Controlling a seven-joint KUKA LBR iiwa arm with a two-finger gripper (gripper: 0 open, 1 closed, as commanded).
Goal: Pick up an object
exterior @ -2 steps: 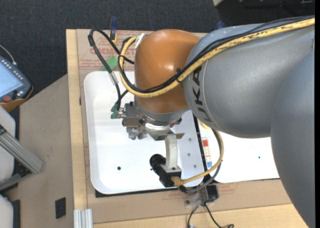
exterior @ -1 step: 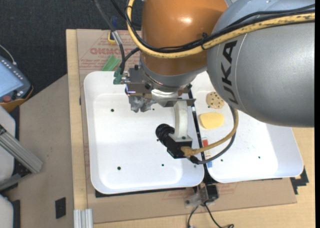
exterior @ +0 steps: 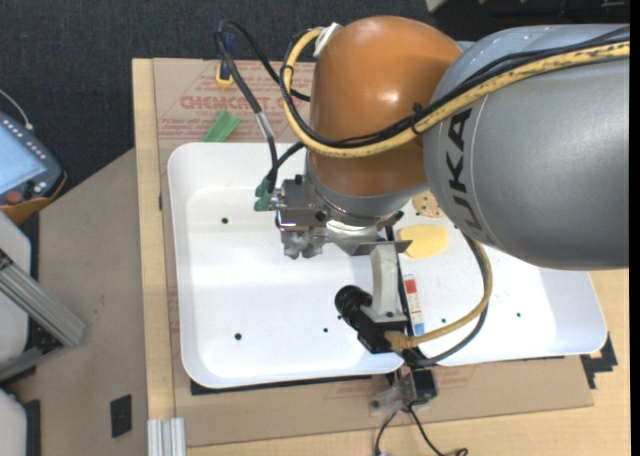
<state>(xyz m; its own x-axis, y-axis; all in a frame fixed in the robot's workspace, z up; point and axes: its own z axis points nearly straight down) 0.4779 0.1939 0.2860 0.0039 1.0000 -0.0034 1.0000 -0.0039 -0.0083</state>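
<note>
One fixed camera is looking down at a slant from above the bench [exterior: 158, 364], sitting close. The arm [exterior: 540, 134] is looming large in the upper right of the frame, over the bin [exterior: 225, 274] at centre.

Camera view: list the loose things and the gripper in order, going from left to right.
Green strip → gripper → yellow piece.
</note>
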